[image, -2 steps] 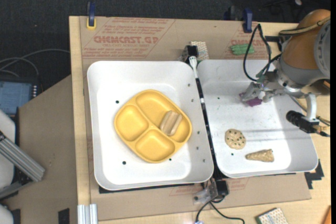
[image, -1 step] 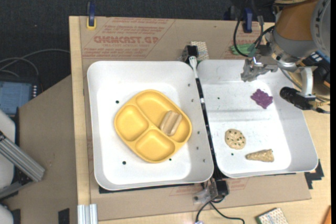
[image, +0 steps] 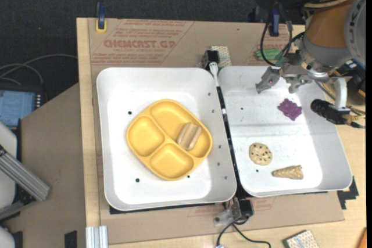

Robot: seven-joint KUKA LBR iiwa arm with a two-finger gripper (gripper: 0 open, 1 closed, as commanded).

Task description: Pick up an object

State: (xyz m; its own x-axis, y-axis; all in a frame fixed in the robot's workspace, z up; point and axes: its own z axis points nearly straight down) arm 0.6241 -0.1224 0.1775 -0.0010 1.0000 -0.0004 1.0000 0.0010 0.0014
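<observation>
Two white bins side by side on a cardboard-covered bench (image: 145, 38). In the left bin (image: 113, 125), a yellow divided plate (image: 157, 142) with a tan roll (image: 188, 135) lying in its right compartment. In the right bin (image: 325, 148), a purple piece (image: 289, 108) toward the upper right, a round cookie (image: 260, 153) lower down near the middle, and a tan wedge (image: 289, 172) just right of and below the cookie. Gripper (image: 282, 81) over the right bin's upper part, fingers spread apart, nothing between them. Purple piece just below and right of the fingertips, not touching. Grey and orange arm (image: 334, 14) entering from the upper right.
</observation>
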